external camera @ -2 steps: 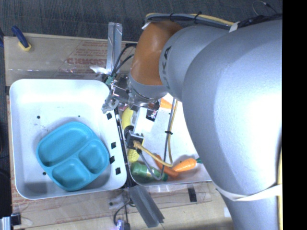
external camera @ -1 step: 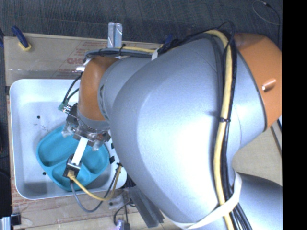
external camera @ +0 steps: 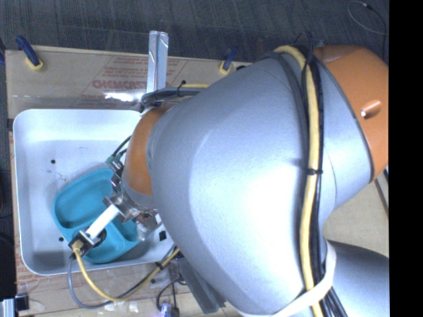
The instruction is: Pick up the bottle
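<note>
A light blue, rounded plastic thing (external camera: 79, 207), perhaps the bottle, lies in the left white bin (external camera: 33, 150), toward its front. The grey arm with its orange band reaches down over the bin from the right. The gripper (external camera: 127, 211) sits low at the blue thing's right side, mostly hidden under the wrist. Whether anything is between its fingers is hidden.
The arm's big grey body (external camera: 264, 177) covers the right half of the view and the right bin. A brown board (external camera: 99, 78) with blue clamps lies behind the bin. A shiny metal post (external camera: 157, 61) stands at the bin's back edge.
</note>
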Robot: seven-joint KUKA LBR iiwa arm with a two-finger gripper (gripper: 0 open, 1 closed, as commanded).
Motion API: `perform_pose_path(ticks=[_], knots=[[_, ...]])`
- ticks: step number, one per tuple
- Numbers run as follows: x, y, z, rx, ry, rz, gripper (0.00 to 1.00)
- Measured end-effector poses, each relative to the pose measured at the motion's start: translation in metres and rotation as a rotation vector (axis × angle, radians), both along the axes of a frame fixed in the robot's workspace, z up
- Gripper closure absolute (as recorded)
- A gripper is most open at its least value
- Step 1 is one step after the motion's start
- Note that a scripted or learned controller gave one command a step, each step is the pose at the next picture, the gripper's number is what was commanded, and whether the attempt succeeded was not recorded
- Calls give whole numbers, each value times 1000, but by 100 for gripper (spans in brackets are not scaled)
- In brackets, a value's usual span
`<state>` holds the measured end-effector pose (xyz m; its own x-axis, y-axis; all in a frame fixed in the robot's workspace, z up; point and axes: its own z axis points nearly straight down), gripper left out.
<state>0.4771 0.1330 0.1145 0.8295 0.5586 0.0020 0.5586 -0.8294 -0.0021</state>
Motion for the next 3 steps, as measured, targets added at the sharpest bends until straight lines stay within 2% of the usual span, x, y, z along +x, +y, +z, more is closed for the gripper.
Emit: perform_pose_path(ticks=[1, 2, 3], knots=[[36, 9, 5, -3, 4, -209, 0], [32, 47, 186, -2, -1, -386, 0], [-2, 85, 81, -4, 8, -227, 0]])
